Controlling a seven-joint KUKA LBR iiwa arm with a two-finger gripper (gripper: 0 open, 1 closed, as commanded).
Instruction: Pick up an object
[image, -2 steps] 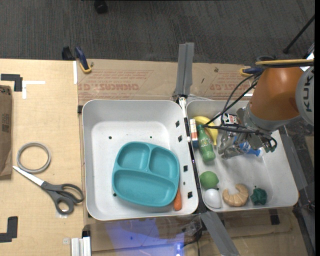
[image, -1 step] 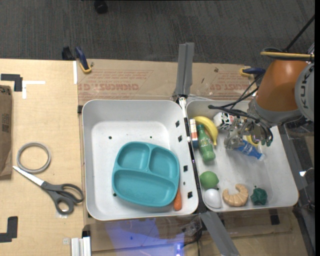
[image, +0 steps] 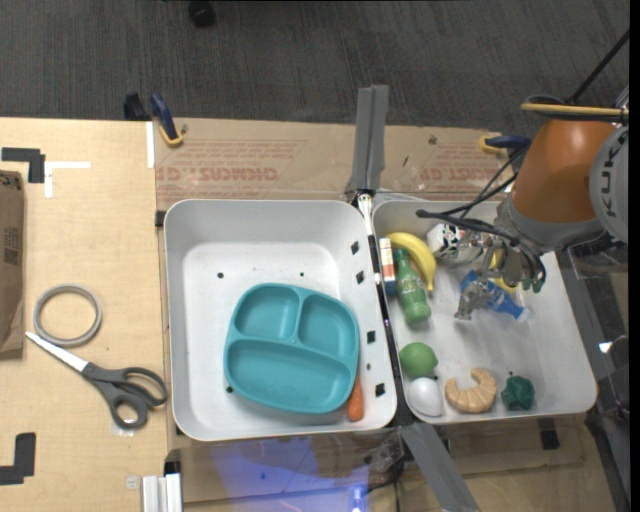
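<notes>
We see the arm (image: 565, 170) reaching down into the right-hand white bin (image: 575, 340), with the tool (image: 487, 296) low over the bin floor. We cannot tell whether the tool is wide or narrow, and nothing shows clearly gripped in it.

Just beside the tool, on its right in the view, lies a small blue packet (image: 508, 306), the closest thing to be picked up; we cannot tell whether the two touch. A little beyond the tool, toward the back wall, sits a small white-and-black toy (image: 445, 240). To the tool's left a yellow banana (image: 418, 256) curves over the top of a green bottle (image: 411, 290). Toward the front of the bin, we find a green lime (image: 418, 358), then a croissant (image: 472, 390) between a white egg (image: 425, 396) and a small dark green piece (image: 517, 392).

Farther left, the other bin (image: 190, 300) holds a teal divided plate (image: 292, 348) with an orange carrot (image: 355, 402) at its near corner. Farthest from the tool, on the bare surface, lie scissors (image: 110, 380) and a roll of tape (image: 67, 314).
</notes>
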